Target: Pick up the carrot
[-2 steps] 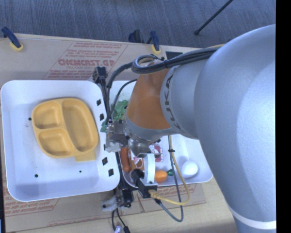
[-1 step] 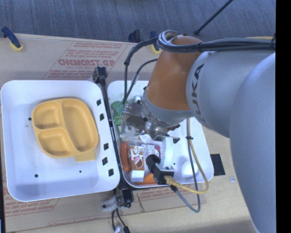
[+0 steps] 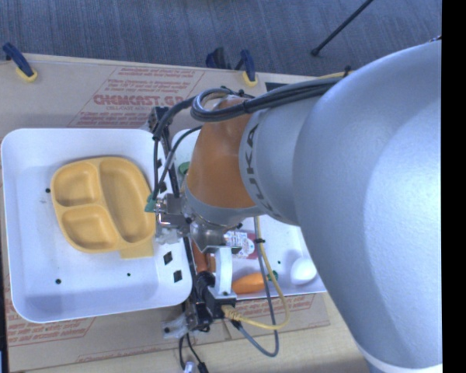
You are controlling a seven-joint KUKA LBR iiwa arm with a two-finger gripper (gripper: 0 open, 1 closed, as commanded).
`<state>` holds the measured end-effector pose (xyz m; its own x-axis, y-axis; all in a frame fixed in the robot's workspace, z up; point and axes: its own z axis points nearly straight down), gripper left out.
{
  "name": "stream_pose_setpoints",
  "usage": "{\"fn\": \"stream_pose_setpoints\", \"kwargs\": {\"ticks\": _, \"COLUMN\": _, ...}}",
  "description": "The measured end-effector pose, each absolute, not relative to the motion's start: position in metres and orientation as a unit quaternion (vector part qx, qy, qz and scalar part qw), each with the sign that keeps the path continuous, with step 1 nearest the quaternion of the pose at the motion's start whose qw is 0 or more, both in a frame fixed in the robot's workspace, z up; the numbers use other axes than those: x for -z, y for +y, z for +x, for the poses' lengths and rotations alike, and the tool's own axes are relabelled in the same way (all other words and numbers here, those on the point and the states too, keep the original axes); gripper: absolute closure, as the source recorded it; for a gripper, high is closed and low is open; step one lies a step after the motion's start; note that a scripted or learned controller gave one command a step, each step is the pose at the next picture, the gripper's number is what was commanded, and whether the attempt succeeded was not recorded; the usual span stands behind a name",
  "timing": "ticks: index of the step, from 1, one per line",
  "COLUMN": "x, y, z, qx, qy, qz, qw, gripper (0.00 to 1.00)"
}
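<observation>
Fingers (image 3: 224, 274): seen apart in the camera view, low over the right bin (image 3: 317, 287), with nothing clamped between them.
Carrot (image 3: 248, 284): lying in the right bin, just beside the fingers, outside their gap.
Risk: air may be closed on, or the carrot nudged aside, because of that offset.

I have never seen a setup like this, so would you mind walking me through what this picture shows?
This is one camera fixed above a bench, looking down at a slant. The big grey shape with an orange band is a robot arm reaching in from the right. Its gripper hangs over the right white bin, close to an orange carrot and a small white egg-like object. The left white bin holds a yellow divided plate. I cannot tell whether anything is held.
</observation>
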<state>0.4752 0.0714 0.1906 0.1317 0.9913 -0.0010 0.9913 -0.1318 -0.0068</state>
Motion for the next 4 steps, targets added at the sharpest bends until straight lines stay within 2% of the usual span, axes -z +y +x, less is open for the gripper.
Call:
{"fn": "stream_pose_setpoints", "kwargs": {"ticks": 1, "x": -0.284, "y": 0.069, "z": 0.495, "qx": -0.0007, "qy": -0.672, "qz": -0.74, "qw": 0.001, "gripper": 1.0}}
{"fn": "stream_pose_setpoints", "kwargs": {"ticks": 2, "x": -0.302, "y": 0.075, "z": 0.48, "qx": -0.0012, "qy": -0.813, "qz": -0.583, "qw": 0.002, "gripper": 1.0}}
{"fn": "stream_pose_setpoints", "kwargs": {"ticks": 3, "x": -0.236, "y": 0.112, "z": 0.475, "qx": -0.0021, "qy": -0.842, "qz": -0.539, "qw": 0.002, "gripper": 1.0}}
{"fn": "stream_pose_setpoints", "kwargs": {"ticks": 4, "x": -0.191, "y": 0.053, "z": 0.476, "qx": -0.0018, "qy": -0.763, "qz": -0.647, "qw": 0.002, "gripper": 1.0}}
